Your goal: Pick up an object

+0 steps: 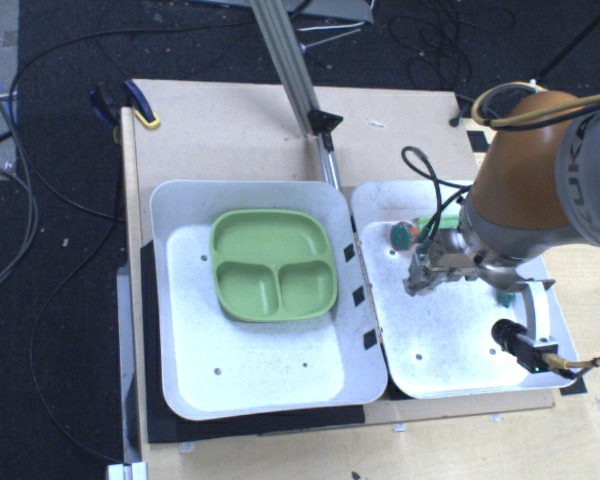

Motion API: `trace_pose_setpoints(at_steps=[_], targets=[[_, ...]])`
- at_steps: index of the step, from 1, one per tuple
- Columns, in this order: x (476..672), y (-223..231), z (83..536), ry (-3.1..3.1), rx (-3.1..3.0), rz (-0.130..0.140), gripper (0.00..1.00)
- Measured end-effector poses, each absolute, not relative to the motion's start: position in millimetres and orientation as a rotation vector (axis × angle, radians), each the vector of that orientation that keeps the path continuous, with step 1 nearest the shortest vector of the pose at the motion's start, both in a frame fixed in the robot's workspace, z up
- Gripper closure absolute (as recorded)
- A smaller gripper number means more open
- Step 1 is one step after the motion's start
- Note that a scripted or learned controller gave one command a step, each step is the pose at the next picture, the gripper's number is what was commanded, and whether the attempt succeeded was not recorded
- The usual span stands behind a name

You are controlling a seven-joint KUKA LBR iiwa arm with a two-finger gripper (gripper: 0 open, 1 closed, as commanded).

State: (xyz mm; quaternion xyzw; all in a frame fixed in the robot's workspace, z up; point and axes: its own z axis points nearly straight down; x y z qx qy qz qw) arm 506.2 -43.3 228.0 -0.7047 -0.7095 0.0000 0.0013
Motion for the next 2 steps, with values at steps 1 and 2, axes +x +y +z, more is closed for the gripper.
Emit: trace_pose_setpoints(at_steps=[1,2], targets=[[508.5,11.4,218.6,-2.227,-2.211,0.001,1.00],[514.0,67.5,217.7,-2.229,-2.211,-0.001,1.00]])
